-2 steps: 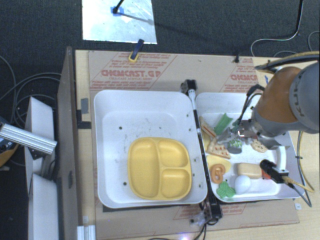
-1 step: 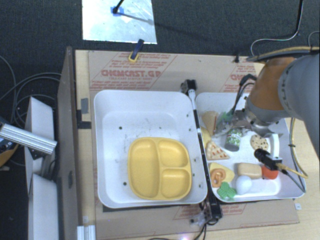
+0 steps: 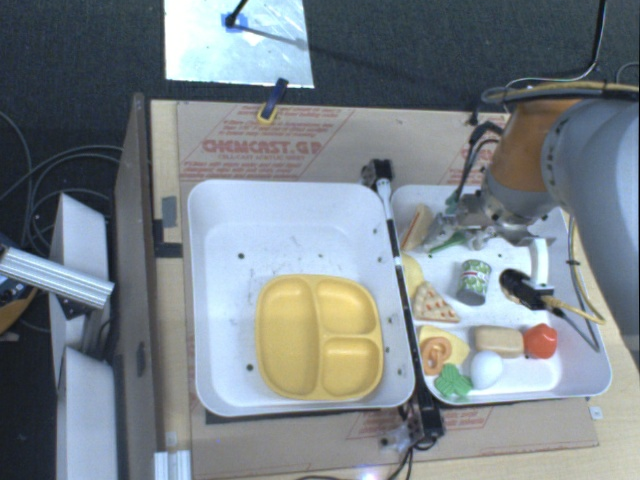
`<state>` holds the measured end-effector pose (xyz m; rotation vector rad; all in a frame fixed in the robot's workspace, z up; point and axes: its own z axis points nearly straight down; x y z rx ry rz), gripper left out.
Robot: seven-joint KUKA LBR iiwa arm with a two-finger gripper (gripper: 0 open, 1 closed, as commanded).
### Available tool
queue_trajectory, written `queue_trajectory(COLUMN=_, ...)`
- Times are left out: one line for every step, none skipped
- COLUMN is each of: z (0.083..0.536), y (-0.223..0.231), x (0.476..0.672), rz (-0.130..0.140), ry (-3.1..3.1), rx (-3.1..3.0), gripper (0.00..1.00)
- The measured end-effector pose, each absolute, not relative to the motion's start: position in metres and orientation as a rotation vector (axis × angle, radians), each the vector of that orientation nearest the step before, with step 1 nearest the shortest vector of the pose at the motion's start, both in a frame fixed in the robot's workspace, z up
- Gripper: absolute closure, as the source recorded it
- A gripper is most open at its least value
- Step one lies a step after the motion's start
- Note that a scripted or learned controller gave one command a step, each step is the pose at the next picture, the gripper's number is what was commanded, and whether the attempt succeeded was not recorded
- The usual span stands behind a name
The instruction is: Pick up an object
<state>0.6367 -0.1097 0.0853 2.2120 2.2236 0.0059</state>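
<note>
Approach step: I see the pincer [image 3: 452, 230] over the right-hand bin [image 3: 575, 373], just beside the tan wedge [image 3: 415, 226]. Apart or together, I cannot tell. Next, I judge: centre over the wedge, descend, grip.

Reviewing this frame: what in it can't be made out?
- Camera view: whether the gripper holds anything; it is too small and blurred.
- Camera view: the far corner of the right bin, hidden under the arm.
- Camera view: the label on the green can, too small to read.
</note>
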Motion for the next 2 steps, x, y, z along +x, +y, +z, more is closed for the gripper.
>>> queue_trajectory(z=0.088, y=-0.111, x=0.588, rz=-0.002, ry=2.223, rx=2.223, gripper=0.0)
queue_trajectory(z=0.173, y=-0.15, x=0.591, rz=0.007, ry=2.213, rx=2.216, gripper=0.0)
